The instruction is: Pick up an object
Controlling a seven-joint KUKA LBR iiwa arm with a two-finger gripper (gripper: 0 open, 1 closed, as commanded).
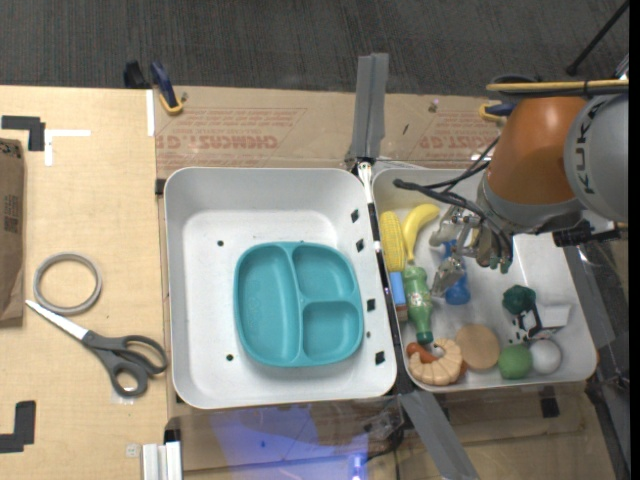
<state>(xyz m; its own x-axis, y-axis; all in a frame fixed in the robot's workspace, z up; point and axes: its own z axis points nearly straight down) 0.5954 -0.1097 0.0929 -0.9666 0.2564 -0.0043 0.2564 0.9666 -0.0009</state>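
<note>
White bins: two, the left bin [190, 268] and the right bin [560, 368], side by side.
Teal divided plates: one [298, 303], in the left bin, with three compartments.
Bananas: one [418, 221], far side of the right bin.
Corn cobs: one [391, 241], just left of the banana.
Green bottles: one [419, 308], near the right bin's left wall.
Green balls: one [515, 361], near right of the right bin.
White balls: one [546, 356], beside the green ball.
Scissors: one pair [105, 346], on the bench at left.
Tape rolls: one [67, 282], far side of the scissors.
</note>
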